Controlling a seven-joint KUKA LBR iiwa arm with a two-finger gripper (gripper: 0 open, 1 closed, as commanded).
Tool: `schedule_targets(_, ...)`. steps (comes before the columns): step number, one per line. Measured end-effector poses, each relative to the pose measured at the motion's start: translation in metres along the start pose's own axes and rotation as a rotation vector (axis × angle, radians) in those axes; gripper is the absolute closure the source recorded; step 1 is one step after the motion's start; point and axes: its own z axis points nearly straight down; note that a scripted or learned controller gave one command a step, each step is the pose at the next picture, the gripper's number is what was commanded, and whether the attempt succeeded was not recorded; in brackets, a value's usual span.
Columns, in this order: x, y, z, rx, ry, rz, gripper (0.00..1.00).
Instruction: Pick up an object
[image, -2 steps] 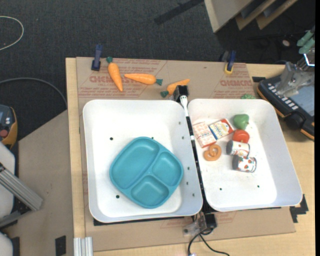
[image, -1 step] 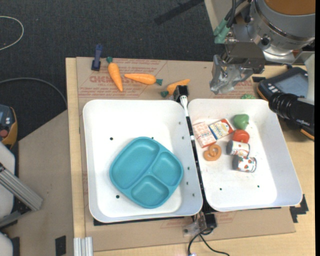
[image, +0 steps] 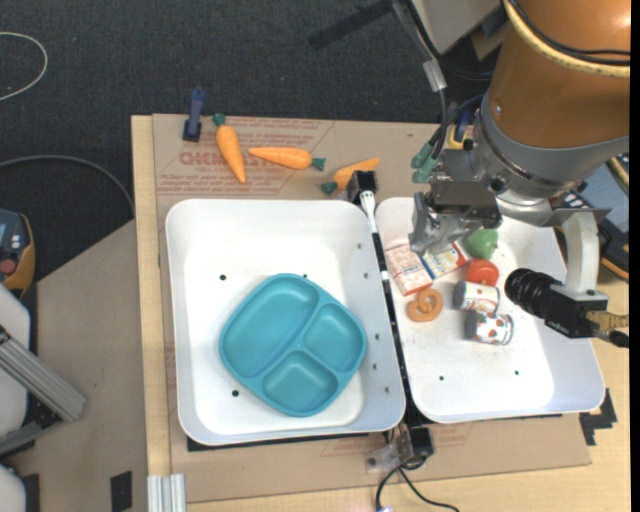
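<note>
My gripper hangs low over the far left part of the right bin. Just below it lie a small pink-and-white carton and a colourful packet. An orange ring rests in front of the carton. To the right sit a green piece, a red piece and a white patterned cup on its side. The grey arm with its orange band covers the bin's far right corner.
The left bin holds a blue divided plate. Three toy carrots and a blue clip lie on the cardboard behind the bins. A black cylinder juts over the right bin's right side.
</note>
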Motion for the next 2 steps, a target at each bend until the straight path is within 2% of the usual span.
schedule_targets(1,0.001,0.002,-0.017,-0.017,0.003,-0.002,1.0)
schedule_targets(2,-0.036,0.093,0.098,-0.008,0.001,0.002,1.0)
